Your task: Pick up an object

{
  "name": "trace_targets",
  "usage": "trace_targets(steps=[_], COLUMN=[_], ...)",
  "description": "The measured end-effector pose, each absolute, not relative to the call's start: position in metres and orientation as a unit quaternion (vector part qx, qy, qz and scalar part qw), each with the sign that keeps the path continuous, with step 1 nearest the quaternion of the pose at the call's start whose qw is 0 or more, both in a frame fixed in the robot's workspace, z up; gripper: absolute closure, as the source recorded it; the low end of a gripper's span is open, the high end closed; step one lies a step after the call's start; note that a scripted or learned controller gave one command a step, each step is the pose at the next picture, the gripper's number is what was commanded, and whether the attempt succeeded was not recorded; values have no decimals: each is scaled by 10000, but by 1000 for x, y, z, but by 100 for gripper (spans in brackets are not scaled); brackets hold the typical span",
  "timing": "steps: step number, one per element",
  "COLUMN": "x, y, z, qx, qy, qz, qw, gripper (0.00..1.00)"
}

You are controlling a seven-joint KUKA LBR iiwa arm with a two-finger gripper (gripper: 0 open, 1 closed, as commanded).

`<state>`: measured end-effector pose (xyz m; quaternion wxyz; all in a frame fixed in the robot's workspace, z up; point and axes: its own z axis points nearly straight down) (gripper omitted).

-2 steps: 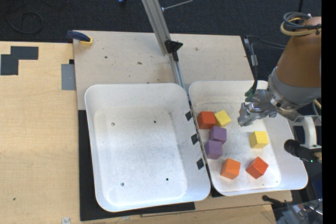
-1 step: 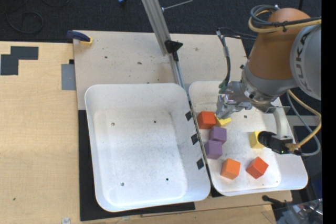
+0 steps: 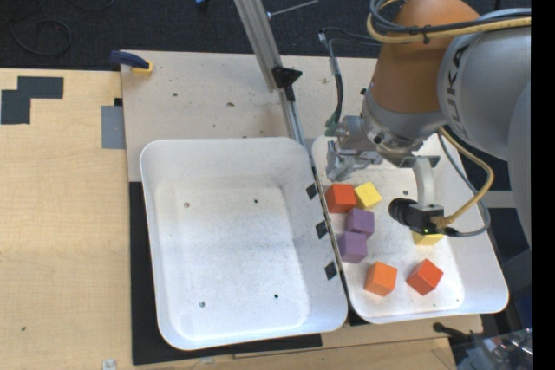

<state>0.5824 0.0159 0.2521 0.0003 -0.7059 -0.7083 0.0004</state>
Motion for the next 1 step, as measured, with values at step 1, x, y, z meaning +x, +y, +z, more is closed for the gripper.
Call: trace_targets(steps=[1], x=[613], y=[64], z=[234], qx=[-7059], qy=[-7083], qz=[6], qw=[12], gripper=[100])
